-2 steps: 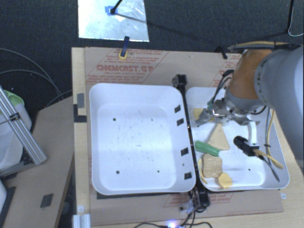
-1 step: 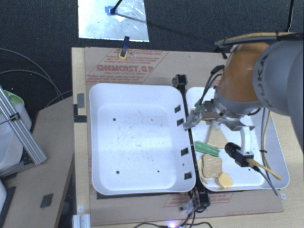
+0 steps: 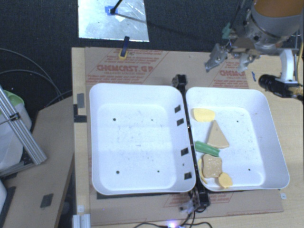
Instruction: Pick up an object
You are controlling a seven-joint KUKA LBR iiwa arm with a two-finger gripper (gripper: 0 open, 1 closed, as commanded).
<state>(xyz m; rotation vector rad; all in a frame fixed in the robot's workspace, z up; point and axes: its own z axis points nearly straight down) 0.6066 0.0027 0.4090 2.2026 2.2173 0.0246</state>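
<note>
Camera view: tool (image 3: 229, 62) hangs above the desk (image 3: 142, 63) behind the right bin (image 3: 266, 127), fingers spread, nothing between them — yellow piece (image 3: 203, 114), tan wedge (image 3: 217, 136), green piece (image 3: 206, 148) lie along that bin's left side.

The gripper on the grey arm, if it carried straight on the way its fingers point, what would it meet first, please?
The gripper points down over the right white bin's back rim. Likely first contact is that rim or the bin floor behind the pale yellow oval piece; depth is unclear.
</note>
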